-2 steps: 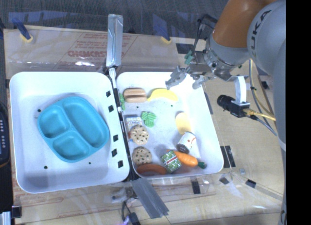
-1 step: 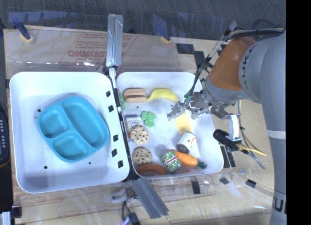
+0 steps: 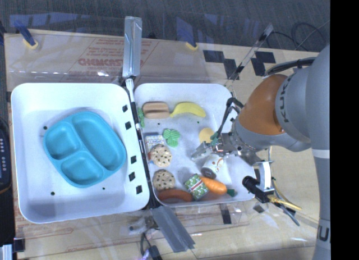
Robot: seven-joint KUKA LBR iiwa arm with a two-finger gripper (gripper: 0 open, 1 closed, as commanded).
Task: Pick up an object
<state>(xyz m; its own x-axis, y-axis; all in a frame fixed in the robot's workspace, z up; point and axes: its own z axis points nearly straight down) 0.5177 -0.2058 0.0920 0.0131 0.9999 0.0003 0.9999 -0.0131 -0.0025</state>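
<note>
I am watched by one fixed camera above the bench, looking down at a slant on the left bin [image 3: 22, 141] and right bin [image 3: 185, 89] together (my arm [image 3: 291, 113] enters from the frame's right).

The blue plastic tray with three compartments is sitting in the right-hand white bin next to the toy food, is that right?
Not quite. The camera view shows the blue plastic tray with three compartments in the left-hand white bin, by itself. The toy food, such as the yellow banana and the orange carrot, lies in the right-hand white bin, where the arm reaches in.
</note>
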